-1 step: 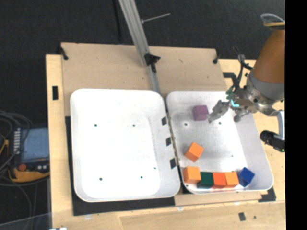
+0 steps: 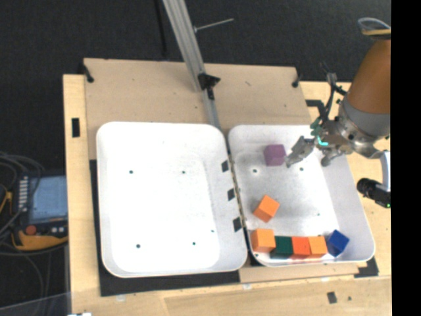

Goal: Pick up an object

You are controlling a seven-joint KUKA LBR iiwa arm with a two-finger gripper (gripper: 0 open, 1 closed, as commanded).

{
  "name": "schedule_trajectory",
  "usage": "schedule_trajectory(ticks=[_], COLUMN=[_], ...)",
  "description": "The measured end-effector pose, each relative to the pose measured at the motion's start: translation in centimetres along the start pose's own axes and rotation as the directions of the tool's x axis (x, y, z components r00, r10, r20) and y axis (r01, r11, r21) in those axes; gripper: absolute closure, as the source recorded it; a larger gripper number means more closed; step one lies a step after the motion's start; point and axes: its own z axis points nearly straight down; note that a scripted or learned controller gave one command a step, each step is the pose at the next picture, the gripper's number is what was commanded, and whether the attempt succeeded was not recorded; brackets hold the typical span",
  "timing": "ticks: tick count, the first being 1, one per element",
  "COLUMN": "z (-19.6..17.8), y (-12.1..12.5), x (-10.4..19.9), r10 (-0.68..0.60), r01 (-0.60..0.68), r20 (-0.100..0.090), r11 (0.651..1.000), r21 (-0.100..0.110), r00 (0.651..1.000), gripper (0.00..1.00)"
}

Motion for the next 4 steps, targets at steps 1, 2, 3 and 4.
schedule_trajectory(ticks=[1,2,3,4], z=[6.2,12.1,15.9,14.6], y=[0.3,0.8,0.8,1.0], x=[0.0,-0.8,-0.9,-1.0], r10=[0.004,0.004,0.004,0.013], r01=[-0.004,-0.004,-0.004,-0.013], r20=[0.001,0.002,0.003,0.002], r11=[1.000,1.000,1.000,1.000], r21=[0.006,0.006,0.000,-0.005], r00=[1.000,1.000,1.000,1.000], gripper=[0.00,0.00,0.00,1.00])
